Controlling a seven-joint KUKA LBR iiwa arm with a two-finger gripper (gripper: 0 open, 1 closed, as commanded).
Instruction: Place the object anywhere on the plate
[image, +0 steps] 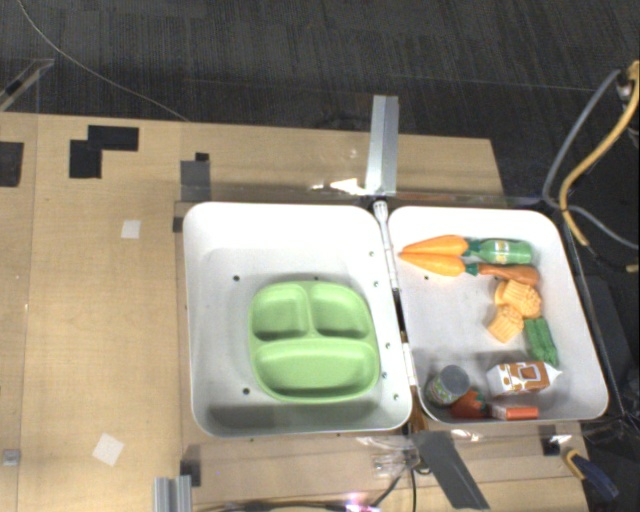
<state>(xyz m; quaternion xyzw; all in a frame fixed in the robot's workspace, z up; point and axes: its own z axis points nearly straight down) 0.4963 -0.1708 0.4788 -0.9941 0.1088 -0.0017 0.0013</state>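
Note:
A green plate (313, 338) with three compartments lies in the left white bin (215, 300). The right white bin (570, 300) holds toy food: two orange carrots (437, 254) at the top, a green bottle (503, 249) beside them, waffle-like crackers (514, 306), a green vegetable (541, 340), a small milk carton (519, 378), a grey can (446, 384) and a red item (468, 405) at the bottom.
A metal divider (390, 290) runs between the two bins. A metal post (384, 140) stands behind them. Cables (590, 150) hang at the right. The wooden bench (90, 330) extends to the left.

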